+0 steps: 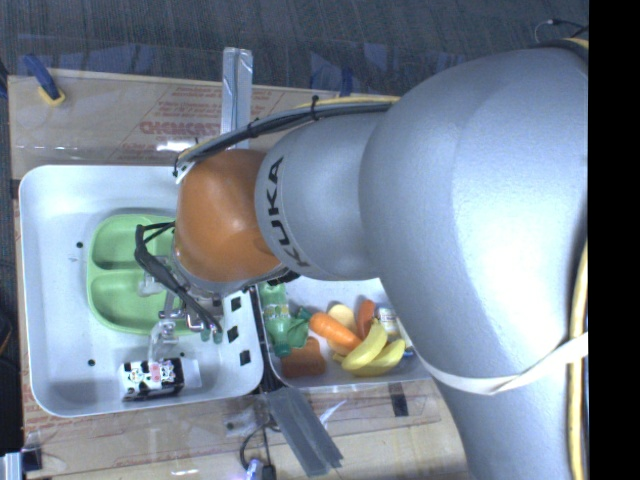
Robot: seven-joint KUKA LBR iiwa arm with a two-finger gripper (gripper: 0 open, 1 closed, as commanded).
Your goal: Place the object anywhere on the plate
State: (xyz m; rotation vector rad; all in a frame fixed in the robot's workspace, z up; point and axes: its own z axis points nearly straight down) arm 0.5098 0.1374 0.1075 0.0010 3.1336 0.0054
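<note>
A: Green plastic first: the light green, two-compartment plate (pixel 120 268) lies in the left white bin (pixel 50 298), left of centre in the frame, with its right side hidden under the arm.

B: And the arm?

A: The grey arm with the orange band (pixel 225 218) reaches in from the right and fills most of the right half. Its wrist sits over the plate's right edge, with black cables looping beneath it.

B: What of the fingers?

A: The gripper (pixel 165 330) hangs just below the plate's lower right edge, pointing down into the bin. The metal parts there are small and cluttered; I cannot tell whether the fingers are spread or pressed together, nor whether anything sits between them.

B: Where is the object?

A: A small black-and-white toy, patterned like a cow (pixel 152 376), lies on the bin floor at the lower left of the frame, just below the gripper and clear of the plate.

B: The other bin?

A: The right white bin (pixel 275 363) holds an orange carrot (pixel 332 330), a yellow banana (pixel 372 350) and a green item (pixel 280 323), packed close together at lower centre.
</note>
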